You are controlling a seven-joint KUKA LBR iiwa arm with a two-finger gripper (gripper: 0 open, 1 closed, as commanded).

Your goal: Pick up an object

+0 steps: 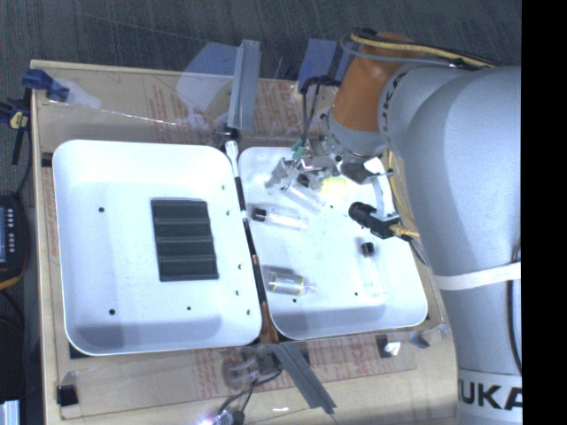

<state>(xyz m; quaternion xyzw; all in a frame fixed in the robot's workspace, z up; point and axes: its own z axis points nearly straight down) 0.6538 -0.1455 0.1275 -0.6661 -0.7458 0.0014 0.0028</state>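
White right bin [403, 312] holds clear tubes [282, 218] and a metal piece [286, 282] — hand [306, 165] low over far-corner clutter, grip state unreadable. Advise: centre over one item, descend straight — avoid bin wall.

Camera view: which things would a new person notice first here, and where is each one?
First the grey arm with its orange band, filling the right side and reaching over the right bin. Next the dark ribbed block, alone in the middle of the left bin. The tool is at the right bin's far end.
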